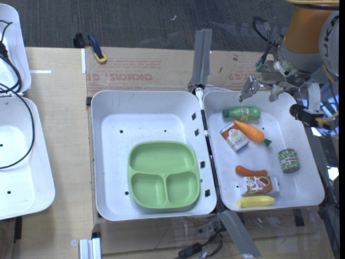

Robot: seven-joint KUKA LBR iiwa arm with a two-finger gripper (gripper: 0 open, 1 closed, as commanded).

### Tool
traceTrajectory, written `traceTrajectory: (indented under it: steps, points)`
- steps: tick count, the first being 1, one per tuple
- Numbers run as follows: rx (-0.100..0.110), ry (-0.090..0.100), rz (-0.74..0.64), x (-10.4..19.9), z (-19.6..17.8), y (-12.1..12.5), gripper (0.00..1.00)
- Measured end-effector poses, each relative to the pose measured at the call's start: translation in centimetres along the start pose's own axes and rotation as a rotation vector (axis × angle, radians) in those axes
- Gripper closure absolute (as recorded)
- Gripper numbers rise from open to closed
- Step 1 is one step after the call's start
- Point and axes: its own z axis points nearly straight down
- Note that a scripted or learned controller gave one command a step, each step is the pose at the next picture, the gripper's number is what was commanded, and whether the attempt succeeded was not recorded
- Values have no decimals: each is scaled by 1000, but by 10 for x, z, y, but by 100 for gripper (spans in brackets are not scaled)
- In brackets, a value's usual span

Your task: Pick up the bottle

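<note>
Bottle, green glossy plastic with a yellow label, lay sideways just above the carrot; the gripper hung released above it, 2 fingers spread.

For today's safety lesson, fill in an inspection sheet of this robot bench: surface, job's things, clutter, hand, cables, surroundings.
Surface: wooden bench bearing two white bins, left bin and right bin.
Job's things: green bottle lying on its side at the right bin's far end.
Clutter: carrot, small carton, green can, sausage, banana; green divided plate in the left bin.
Hand: hand above the right bin's far rim, holding nothing.
Cables: black cable at left.
Surroundings: dark floor.
</note>
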Motion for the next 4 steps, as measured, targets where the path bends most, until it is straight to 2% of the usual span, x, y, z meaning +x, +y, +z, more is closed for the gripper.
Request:
traceTrajectory:
  steps: [1,2,3,4]
  points:
    - [-6,-1,99,-22,121,11,0]
    - [19,0,100,-24,116,5,100]
    - [-6,3,327,-54,129,-32,100]
    - [6,-2,278,-54,131,-21,100]
